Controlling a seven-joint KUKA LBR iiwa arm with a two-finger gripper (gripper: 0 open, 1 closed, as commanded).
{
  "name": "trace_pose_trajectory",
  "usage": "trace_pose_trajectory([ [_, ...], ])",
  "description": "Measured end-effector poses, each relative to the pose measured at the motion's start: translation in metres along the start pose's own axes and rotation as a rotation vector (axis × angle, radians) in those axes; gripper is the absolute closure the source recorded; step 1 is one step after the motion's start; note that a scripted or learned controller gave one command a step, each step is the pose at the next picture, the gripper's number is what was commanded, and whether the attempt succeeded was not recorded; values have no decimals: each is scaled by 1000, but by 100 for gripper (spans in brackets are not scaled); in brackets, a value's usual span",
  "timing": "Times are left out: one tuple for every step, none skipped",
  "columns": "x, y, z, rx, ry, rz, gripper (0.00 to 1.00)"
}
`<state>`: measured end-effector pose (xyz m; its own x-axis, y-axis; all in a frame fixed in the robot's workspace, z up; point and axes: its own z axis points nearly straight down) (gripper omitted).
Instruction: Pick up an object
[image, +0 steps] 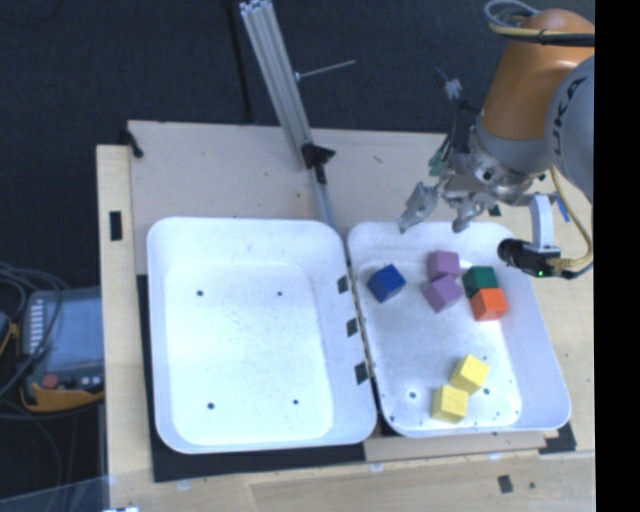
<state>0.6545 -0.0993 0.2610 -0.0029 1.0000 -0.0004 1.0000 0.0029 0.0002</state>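
My gripper (440, 214) hangs open above the far edge of the right bin (530, 400), with nothing between its fingers. Below it in that bin lie a blue cube (386, 282), two purple cubes (443, 264) (441, 292), a green cube (480, 278) and an orange cube (488, 303). Two yellow cubes (469, 373) (450, 403) sit nearer the front. The nearest purple cube lies just in front of the fingertips.
The left bin (175, 250) stands beside the right one. A slanted metal rail (285, 90) rises behind the bins. A grey control box (60, 340) with cables sits off the bench at the left.
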Motion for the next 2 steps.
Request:
trace_pose_trajectory([
  [0,0,0,0,0,0,0],
  [-9,0,45,4,-1,4,0],
])
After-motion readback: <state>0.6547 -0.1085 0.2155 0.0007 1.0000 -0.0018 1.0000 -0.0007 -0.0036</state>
